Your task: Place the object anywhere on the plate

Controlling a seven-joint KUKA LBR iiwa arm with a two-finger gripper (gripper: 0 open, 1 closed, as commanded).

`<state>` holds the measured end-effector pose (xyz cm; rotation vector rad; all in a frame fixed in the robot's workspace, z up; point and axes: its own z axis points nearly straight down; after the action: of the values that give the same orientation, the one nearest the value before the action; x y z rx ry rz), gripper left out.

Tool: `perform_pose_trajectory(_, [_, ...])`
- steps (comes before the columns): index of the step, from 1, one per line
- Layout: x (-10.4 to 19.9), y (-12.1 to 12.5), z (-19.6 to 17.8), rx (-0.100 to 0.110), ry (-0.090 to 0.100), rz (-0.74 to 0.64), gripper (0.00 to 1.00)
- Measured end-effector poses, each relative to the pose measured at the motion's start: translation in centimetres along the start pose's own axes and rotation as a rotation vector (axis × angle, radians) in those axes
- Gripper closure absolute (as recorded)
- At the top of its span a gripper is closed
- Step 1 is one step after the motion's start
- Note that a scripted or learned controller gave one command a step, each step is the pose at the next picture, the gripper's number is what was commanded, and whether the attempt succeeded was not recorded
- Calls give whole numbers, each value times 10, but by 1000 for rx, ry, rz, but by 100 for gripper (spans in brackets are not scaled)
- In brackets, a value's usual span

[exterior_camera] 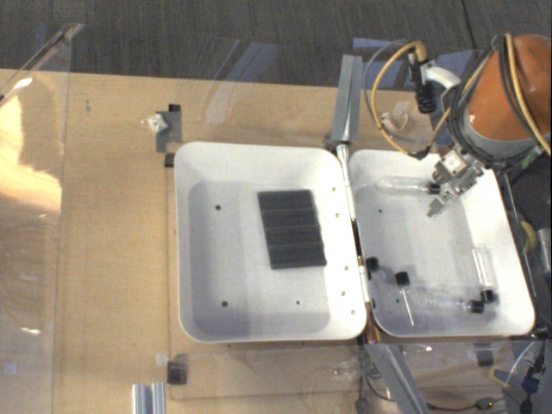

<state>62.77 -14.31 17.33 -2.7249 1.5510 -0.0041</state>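
The wooden desk (103, 231) carries two shallow white bins side by side. The left bin (194, 317) holds a dark ribbed plate (291, 228), lying flat a little toward one o'clock from the bin's middle, its long side tilted slightly.

The right bin (509, 317) holds several clear tube-like objects with black ends. One (405, 183) lies across the bin's eleven o'clock corner. One (482, 266) lies at about four o'clock, near the right wall. Another (444, 300) lies along the six o'clock edge, with a small black piece (401, 278) just beside it at seven o'clock.

The arm (504, 93) reaches in from two o'clock. Its pincer (442, 198) hangs over the upper part of the right bin, close to the right end of the upper tube. Whether its tips are apart or together cannot be told at this size, and nothing is plainly seen between them.
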Motion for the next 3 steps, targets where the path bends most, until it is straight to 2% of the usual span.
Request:
perform_pose_trajectory(1, [-58,-16,-37,1,2,52,100])
perform_pose_trajectory(2, [-97,-67,-45,1,0,-186,100])
perform_pose_trajectory(3, [-153,-97,-12,0,-1,-33,100])
